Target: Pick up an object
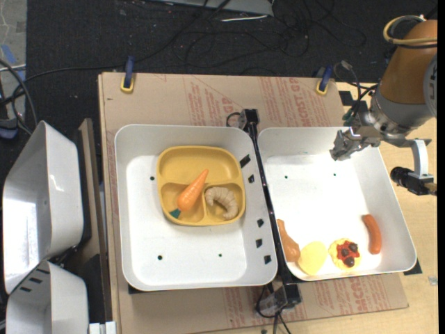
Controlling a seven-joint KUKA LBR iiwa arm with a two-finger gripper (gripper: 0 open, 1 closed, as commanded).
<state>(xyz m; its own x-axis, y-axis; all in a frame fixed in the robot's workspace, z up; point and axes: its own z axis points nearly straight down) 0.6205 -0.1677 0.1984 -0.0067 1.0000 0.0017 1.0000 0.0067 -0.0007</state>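
Left of the right bin [389,186], your yellow plate [201,185] holds a carrot [192,191]. Sausage [373,233] lies at that bin's near right; gripper [345,147] hovers above its far edge, grasping nothing, jaw state unreadable. Approach step; next, descend onto a target.

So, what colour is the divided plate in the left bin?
Yellow plate, seen in the camera view.

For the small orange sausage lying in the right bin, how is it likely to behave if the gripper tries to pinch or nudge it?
The sausage is a narrow, rounded cylinder lying flat, so a nudge would probably roll it. Its glossy look suggests smooth plastic that may slip from a pinch. It lies close to the right bin wall, which could crowd the gripper.
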